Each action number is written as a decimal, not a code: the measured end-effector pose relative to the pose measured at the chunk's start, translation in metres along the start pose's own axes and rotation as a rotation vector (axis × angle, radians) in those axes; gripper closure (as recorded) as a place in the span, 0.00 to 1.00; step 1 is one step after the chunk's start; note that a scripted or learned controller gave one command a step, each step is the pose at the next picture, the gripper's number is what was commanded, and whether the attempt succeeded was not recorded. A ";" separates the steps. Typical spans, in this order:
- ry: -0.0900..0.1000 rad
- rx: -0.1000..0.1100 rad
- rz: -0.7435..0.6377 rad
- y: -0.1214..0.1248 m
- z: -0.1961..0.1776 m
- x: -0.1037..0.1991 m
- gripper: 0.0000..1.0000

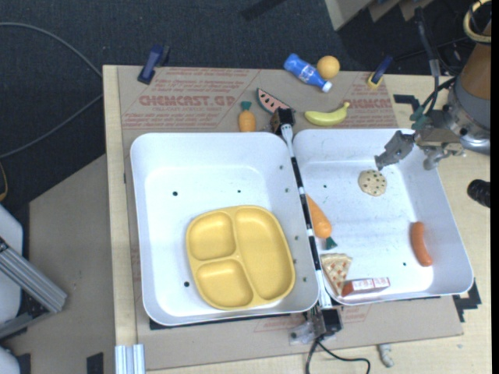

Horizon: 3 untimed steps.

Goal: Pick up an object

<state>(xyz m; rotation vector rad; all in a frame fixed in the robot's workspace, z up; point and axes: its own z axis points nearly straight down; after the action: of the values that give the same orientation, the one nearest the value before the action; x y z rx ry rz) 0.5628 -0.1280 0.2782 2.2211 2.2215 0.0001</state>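
The tabletop [195,100] carries two white bins side by side. The left bin [164,170] holds a yellow divided plate [238,255]. The right bin [452,248] holds a carrot [318,218] against its left wall, a sausage [421,244] near its right wall, a pizza slice [336,269] and a red-and-white packet [366,286] at its front, and a cookie [373,182] toward the back. The gripper [412,154] hangs over the right bin's back right part, just right of the cookie, its jaws spread with nothing between them.
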 end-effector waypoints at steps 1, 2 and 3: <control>0.001 0.003 0.001 0.044 0.116 -0.020 0.00; 0.000 0.001 0.001 0.088 0.195 -0.056 0.00; 0.001 0.000 -0.001 0.081 0.193 -0.018 0.00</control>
<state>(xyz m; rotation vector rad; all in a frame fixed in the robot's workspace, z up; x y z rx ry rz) 0.6435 -0.1463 0.0850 2.2206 2.2231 0.0003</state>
